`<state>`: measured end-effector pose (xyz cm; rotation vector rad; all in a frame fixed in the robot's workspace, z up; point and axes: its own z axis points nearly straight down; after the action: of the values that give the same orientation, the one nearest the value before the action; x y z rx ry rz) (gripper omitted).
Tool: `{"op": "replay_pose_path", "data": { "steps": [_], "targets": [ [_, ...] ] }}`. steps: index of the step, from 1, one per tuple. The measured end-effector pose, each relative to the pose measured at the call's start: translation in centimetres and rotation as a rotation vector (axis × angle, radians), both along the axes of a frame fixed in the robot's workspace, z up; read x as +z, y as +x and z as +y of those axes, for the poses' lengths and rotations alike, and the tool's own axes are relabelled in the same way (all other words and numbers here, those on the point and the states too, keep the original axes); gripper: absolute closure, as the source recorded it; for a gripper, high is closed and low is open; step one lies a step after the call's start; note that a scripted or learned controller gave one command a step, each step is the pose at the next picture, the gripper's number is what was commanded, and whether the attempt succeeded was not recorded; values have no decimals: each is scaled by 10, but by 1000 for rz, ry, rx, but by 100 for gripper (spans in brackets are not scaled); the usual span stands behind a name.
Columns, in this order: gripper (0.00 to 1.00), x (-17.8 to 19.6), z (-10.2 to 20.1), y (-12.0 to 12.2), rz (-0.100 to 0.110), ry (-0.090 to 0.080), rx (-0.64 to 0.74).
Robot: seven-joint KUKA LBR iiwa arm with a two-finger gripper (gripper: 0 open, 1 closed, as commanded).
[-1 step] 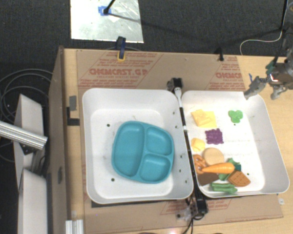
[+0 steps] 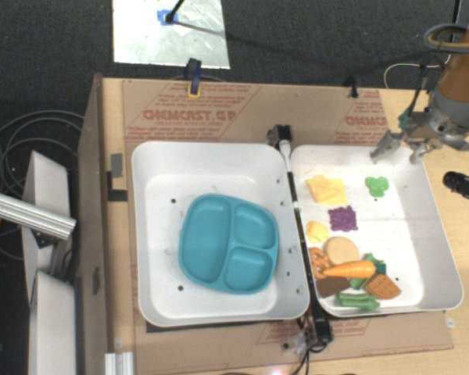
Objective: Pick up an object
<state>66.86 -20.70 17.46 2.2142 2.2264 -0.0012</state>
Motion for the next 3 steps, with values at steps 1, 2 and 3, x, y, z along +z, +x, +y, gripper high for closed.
{"op": "replay_pose_path", "data": {
  "steps": [1,2,3],
  "targets": [
    [0,-53,1,-11,1,1,-3],
    [0,-91,3,-18,0,1,-3],
    [0,-56,0,-6,-5,0,-1]
  ]
}}
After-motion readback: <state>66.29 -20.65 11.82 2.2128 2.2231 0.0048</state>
